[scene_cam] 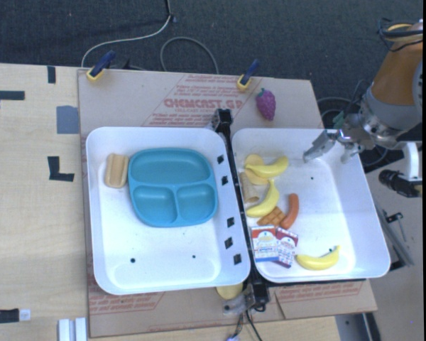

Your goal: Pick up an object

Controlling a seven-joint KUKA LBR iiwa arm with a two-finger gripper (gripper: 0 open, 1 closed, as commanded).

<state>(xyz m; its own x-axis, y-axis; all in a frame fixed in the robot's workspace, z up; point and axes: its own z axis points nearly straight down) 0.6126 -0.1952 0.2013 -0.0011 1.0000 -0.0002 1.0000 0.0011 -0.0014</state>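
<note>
With its fingers spread wide and holding nothing, the gripper [331,148] hung over the right bin's [355,212] bare far corner, well apart from the bananas [264,168] and sausage [290,211], so closing there would likely catch nothing.

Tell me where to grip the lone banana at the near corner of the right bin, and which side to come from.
Take the banana across the middle of its curve, coming straight down from above. It lies flat on the floor of the right bin, apart from the small carton beside it, so the midsection has room for a finger on either side. Its stem end tapers and would probably slip. The gripper hangs over the bin's far edge.
</note>
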